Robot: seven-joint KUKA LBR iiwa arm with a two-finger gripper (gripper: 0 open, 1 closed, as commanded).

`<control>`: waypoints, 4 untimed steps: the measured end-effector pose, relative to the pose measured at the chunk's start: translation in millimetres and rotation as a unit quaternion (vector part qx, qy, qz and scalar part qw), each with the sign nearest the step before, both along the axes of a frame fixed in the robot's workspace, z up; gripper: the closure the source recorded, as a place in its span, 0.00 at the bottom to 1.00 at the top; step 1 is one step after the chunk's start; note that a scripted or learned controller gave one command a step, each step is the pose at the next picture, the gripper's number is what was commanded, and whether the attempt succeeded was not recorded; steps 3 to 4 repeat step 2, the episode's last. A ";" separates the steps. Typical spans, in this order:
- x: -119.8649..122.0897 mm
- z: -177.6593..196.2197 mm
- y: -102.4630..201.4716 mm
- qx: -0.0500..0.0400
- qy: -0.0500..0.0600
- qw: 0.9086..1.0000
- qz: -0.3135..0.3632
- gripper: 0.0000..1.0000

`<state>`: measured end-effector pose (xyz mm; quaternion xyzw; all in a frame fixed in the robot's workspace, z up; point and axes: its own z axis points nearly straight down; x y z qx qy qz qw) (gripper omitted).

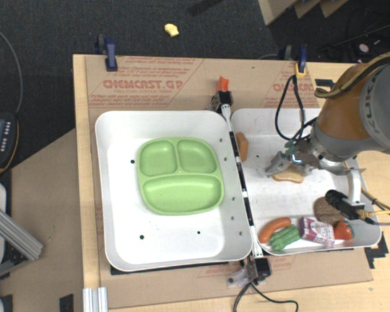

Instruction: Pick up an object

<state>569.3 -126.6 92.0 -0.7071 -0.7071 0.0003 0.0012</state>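
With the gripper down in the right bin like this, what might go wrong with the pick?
The gripper sits over a flat tan piece lying on the bin floor; something that thin may slip out. The other items, an orange piece and a green one, crowd the near wall, so a retry there might jam.

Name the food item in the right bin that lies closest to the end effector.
The flat tan piece, directly beneath the end effector; the other items sit along the bin's near edge or left wall.

2 white bins (117,194), 1 green plate (180,175)
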 end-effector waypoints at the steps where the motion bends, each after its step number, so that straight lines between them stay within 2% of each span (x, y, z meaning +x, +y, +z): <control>1: 2.0 10.7 -1.7 -0.002 -0.003 1.000 -0.001 1.00; 2: 1.7 9.9 -1.6 -0.002 -0.003 1.000 -0.001 0.00; 4: 1.7 9.9 -1.6 -0.002 -0.003 1.000 -0.001 0.00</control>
